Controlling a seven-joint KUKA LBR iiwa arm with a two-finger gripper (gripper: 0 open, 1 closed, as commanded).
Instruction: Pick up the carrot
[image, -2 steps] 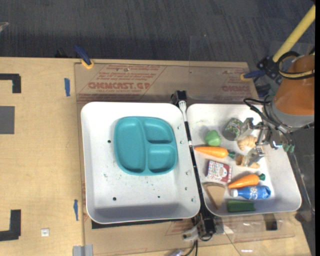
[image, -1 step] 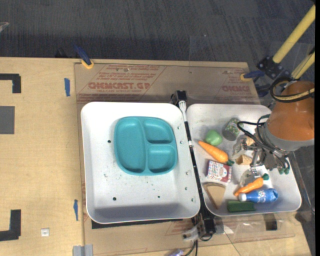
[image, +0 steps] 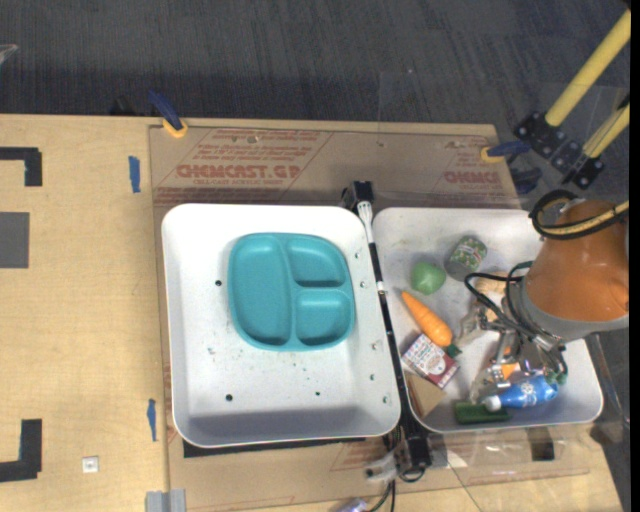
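A: Where is the carrot (image: 428, 318) found?

B: It is seen in the right bin (image: 585, 405), lying flat near that bin's left wall, its thin tip turned toward the upper left and its green stub toward the lower right. A green ball (image: 428, 277) is placed just above the carrot, and a small printed packet (image: 430, 359) lies just below its stub end, perhaps touching it.

A: How should the grasp be made well?

B: The carrot's middle should be approached from above, with the closing line set across its narrow width (a grip along the length would likely slip). The packet should be kept clear of.

A: And the arm?

B: The gripper (image: 505, 345) is held low over the same bin, to the right of the carrot and apart from it, under the orange band of the wrist. Whether the jaws are open or closed cannot be told, as they are lost among clutter. A blue bottle (image: 522, 394) is seen below it.
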